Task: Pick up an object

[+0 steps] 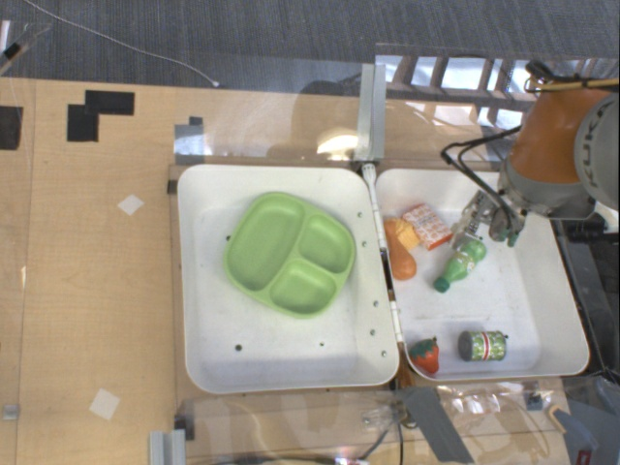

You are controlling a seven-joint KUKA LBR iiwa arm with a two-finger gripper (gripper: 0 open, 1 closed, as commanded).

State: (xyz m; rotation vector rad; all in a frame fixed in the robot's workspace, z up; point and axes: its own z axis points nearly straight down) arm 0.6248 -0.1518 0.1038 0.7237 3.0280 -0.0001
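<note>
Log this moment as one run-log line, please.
stage: reaching | gripper: over right bin, at green bottle | grasp: unconfirmed | left bin: green divided plate

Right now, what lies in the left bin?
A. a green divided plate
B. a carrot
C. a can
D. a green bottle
A: the green divided plate lies alone in the left bin, while the bottle, the can and the carrot are all in the right bin.
</note>
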